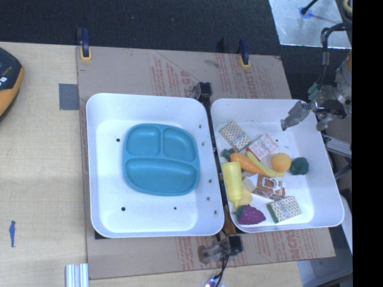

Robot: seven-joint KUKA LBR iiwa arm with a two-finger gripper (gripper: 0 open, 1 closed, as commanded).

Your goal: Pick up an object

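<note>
While red print on the bench's cardboard [179, 76] stays illegible, the gripper [299, 113] hovers over the right bin's [326, 217] far edge, finger state untellable.

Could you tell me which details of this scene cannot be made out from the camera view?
- The arm: cut off by the view's right side, so most of its body is out of frame.
- The gripper: too small and blurred to judge its state.
- The packets in the right bin: their print is too small to read.
- The carrot: partly covered by the banana.
</note>
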